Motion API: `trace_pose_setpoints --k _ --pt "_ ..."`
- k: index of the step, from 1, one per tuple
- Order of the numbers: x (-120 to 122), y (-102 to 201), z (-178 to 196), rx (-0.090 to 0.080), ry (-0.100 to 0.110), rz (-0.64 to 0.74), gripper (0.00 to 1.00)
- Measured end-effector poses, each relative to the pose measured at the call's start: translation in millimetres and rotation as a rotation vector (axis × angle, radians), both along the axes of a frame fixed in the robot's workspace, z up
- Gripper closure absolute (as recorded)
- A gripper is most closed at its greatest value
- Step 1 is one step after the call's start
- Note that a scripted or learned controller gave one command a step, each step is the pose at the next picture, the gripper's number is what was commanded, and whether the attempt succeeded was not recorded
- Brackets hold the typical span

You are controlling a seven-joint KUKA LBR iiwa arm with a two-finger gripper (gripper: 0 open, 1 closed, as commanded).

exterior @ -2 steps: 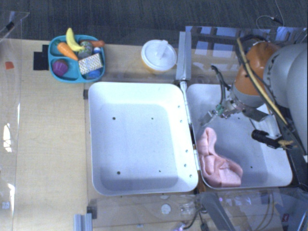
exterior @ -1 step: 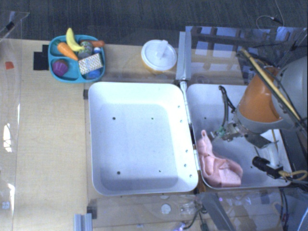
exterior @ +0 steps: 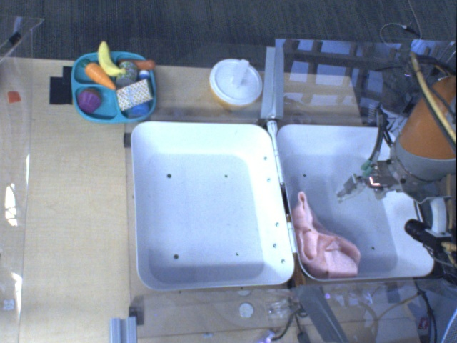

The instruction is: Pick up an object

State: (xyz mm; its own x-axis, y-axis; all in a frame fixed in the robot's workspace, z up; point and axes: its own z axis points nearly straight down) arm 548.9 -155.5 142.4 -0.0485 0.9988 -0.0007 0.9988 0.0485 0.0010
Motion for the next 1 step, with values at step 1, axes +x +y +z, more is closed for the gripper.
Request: trace_pose_setpoints --k 1 --pt "-13.4 -4.0 -52.1 0.001 -0.002 0.086 0.0"
